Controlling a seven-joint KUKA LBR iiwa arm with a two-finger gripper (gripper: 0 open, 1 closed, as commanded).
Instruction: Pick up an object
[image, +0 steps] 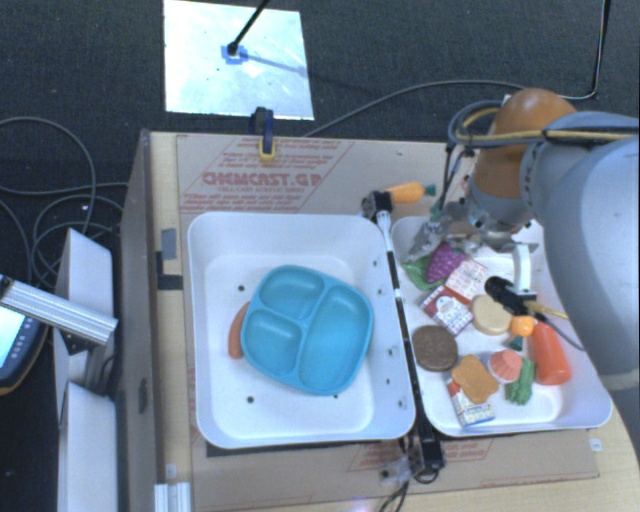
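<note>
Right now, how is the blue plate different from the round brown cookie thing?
The blue plastic divided plate is far bigger than the round brown cookie-like disc. The plate is a rounded square split into compartments; the disc is a plain circle. The plate lies in the left white bin with just an orange-brown sausage-shaped piece beside it; the disc lies in the right white bin among many toy foods. Both lie flat.

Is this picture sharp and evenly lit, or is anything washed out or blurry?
Camera view: light is fairly even, shadows soft; the silvery sheet at the top glares nearly white; the arm close to the lens looks soft and bulky; the blue plate and the toy food are reasonably crisp, though slightly grainy.
</note>
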